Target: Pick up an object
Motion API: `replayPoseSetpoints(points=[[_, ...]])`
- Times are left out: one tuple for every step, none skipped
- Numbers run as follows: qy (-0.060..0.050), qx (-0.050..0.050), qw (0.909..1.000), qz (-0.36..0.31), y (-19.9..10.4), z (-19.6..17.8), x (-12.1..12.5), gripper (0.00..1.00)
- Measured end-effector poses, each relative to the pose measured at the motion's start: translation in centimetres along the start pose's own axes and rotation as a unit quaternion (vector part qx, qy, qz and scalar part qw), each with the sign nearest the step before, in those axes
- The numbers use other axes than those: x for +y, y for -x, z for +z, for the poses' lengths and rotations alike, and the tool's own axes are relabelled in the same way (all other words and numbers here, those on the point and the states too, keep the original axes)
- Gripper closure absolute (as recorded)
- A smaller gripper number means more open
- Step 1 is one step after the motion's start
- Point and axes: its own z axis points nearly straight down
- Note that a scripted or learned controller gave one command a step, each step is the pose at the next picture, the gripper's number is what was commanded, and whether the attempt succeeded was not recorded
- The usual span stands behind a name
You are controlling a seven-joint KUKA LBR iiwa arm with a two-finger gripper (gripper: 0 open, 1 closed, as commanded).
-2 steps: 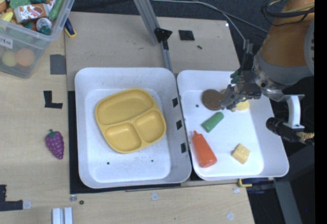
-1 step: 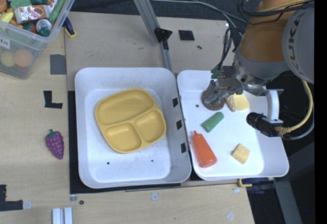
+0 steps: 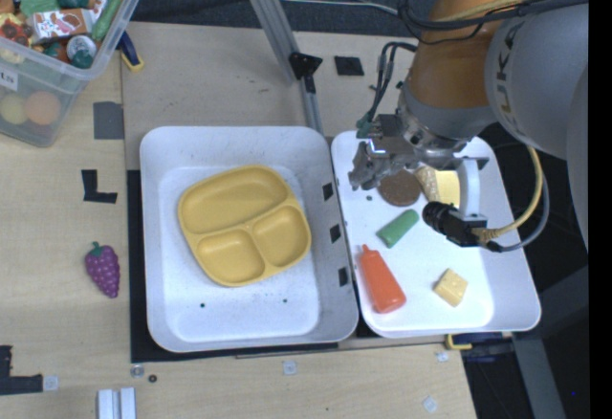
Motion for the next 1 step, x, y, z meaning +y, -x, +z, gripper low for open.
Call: replayPoseSetpoints(points=[[0.0, 0.0, 1.0, 0.0, -4.94, 0.74, 0.85, 1.0]])
